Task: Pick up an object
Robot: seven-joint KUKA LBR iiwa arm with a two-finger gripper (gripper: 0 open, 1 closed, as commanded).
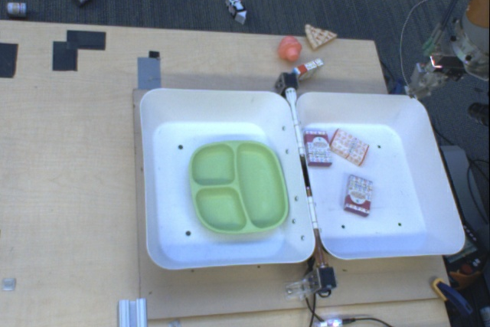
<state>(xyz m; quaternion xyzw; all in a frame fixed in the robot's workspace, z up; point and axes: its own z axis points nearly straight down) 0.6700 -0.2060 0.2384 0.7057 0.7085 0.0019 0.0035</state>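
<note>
Three small packets [344,165] leave right bin [413,233] roomy.

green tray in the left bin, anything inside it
The green tray lies in the left bin. Its three compartments show bare green bottoms, nothing in them. The bin floor beneath the tray is covered, so nothing there can be seen.

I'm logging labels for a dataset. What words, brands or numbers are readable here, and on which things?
No text reads legibly.
Dark red packet, right bin: print too small.
Pale patterned packet: blurred.
Lower red packet: pale panel, unreadable.
Green divided plate, left bin: no markings.
</note>
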